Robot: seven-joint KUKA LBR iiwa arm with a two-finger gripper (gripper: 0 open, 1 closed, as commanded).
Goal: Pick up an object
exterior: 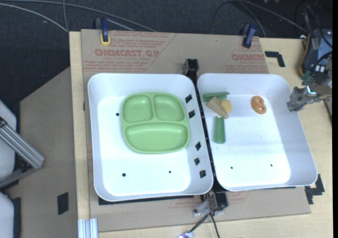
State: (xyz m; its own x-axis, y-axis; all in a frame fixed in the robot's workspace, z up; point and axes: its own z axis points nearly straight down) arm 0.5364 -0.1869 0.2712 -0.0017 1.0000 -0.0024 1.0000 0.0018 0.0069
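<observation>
Orange pretzel [258, 104] lies in the right bin [274, 173], upper area, left of the gripper [297, 100] at the bin's right edge. Gripper state: cannot tell.

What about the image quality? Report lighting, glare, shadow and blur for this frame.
Camera view: lighting is even and diffuse; the right bin floor is washed out to near white, mild glare; the green divided plate casts only a faint soft shadow in the left bin; the orange pretzel-like piece looks soft and lacks fine detail; the gripper at the right rim is blurred and small.
</observation>
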